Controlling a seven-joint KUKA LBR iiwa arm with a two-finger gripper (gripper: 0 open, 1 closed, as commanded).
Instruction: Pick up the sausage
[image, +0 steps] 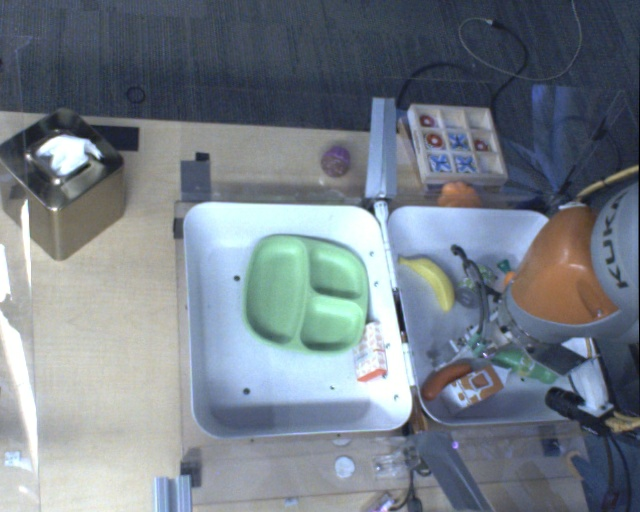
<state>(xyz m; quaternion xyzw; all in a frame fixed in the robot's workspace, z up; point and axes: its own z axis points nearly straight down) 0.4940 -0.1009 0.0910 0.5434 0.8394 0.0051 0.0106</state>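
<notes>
two white bins side by side, arm over the right one

on the surface (100, 350) a tissue box (62, 180) stands far left; the left bin (215, 400) holds a green divided tray (305, 290) and a small packet (371, 353). the right bin (520, 225) holds a banana (432, 281), the sausage (447, 377) near its front edge beside a small carton (478, 386), and clutter under the gripper (487, 335); i cannot tell how its fingers stand.

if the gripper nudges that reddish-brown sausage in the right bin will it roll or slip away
The reddish-brown sausage looks rounded and smooth, so it would probably roll or slide sideways. It lies by the white bin's front wall beside a small orange-and-white packet, which may check it.
</notes>
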